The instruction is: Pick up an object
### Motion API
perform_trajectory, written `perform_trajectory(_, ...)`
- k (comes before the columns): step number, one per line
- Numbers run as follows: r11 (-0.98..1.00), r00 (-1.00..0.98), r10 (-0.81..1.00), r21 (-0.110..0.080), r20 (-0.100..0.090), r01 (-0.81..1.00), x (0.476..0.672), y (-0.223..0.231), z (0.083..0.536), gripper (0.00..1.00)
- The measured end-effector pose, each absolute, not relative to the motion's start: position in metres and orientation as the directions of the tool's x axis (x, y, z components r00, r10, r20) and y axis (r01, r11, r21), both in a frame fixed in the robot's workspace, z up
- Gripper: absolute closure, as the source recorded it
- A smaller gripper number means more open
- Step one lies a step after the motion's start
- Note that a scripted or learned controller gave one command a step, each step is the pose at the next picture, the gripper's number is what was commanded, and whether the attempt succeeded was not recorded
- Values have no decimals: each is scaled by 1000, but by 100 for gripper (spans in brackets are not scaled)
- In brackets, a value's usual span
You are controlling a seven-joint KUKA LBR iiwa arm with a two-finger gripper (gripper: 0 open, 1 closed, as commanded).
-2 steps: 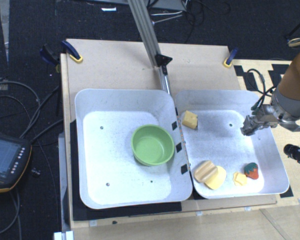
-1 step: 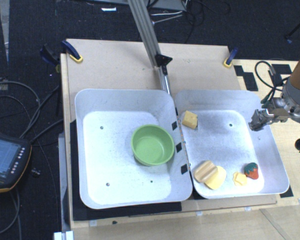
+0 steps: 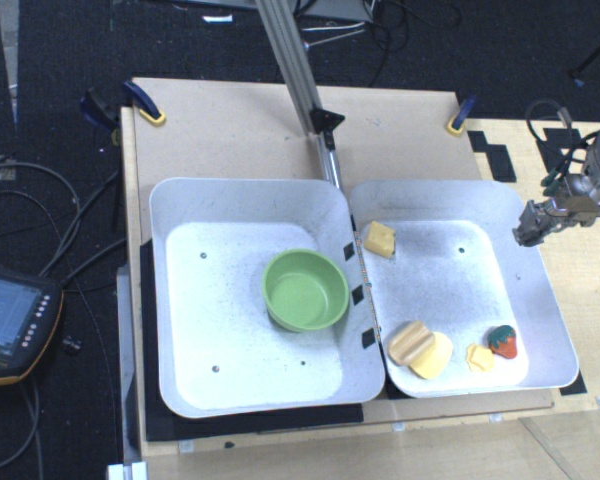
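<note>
While the claw (image 3: 536, 225) sits out past the far right edge of the right bin (image 3: 540, 278), it's too dark and small to tell how far apart its tips are, and I can't see anything in it. Two shallow white bins with rounded corners and a speckled, matte look sit side by side on the pale wooden surface (image 3: 230, 133). The left bin (image 3: 195, 318) has one smooth green bowl (image 3: 305, 289), round and plasticky. The right bin holds four small pieces: a yellow chunk (image 3: 380, 239) at the far left, a tan ridged piece (image 3: 410, 341) touching a yellow wedge (image 3: 432, 356) near the front, and a small yellow-and-red toy (image 3: 493, 348) on the right.
</note>
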State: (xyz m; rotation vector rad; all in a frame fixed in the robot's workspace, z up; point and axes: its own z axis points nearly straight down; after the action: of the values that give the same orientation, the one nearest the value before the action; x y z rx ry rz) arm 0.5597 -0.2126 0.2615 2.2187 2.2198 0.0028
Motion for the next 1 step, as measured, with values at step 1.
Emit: perform_trajectory(1,4,-4,1000,1,1,1000,557,-161,269,100)
